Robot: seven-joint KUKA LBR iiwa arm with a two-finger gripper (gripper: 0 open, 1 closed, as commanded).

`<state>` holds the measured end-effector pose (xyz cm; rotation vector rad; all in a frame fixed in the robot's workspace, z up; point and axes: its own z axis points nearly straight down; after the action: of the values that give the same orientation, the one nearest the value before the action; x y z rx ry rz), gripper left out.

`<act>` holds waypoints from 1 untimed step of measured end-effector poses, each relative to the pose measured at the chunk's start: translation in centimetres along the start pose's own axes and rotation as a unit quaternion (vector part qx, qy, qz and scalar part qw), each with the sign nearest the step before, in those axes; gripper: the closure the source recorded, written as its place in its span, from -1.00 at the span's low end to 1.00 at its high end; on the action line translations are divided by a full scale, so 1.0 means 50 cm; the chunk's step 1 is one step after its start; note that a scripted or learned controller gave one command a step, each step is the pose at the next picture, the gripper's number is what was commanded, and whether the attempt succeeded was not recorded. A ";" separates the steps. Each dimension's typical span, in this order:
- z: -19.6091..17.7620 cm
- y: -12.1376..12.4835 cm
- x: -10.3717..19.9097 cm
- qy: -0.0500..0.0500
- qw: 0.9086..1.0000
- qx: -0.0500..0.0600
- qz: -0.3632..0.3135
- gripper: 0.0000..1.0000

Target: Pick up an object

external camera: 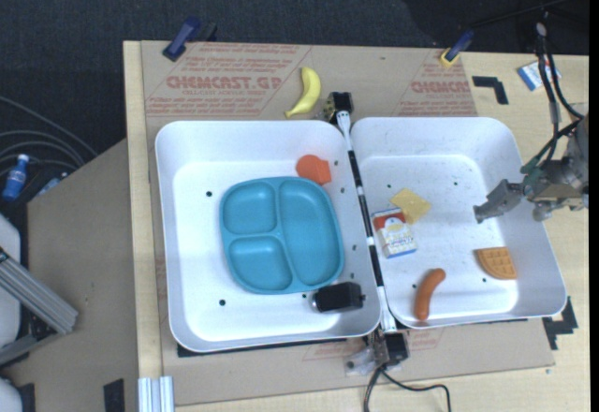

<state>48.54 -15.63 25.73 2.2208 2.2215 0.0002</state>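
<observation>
The right bin (440, 143) holds a yellow wedge (410, 205), a small red and white box (395, 234), a brown sausage (428, 292) and an orange waffle piece (495, 261). My gripper (490, 207) reaches in over the right bin's right side, above and just left of the waffle piece, with nothing seen in it. In the left bin (187, 167) lie a blue divided plate (280, 234), an orange lump (314, 169) at the plate's far corner, and a black block (338, 297) near the front wall.
A yellow banana (305, 92) lies on the cardboard bench behind the bins. A black clip (340, 105) sits where the bins meet at the back. Cables hang at the right by the arm (562, 183).
</observation>
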 end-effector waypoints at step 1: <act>0.286 0.050 -0.014 0.001 1.000 0.001 0.000 -1.00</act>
<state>51.04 -16.35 11.42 2.2233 2.2225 -0.0013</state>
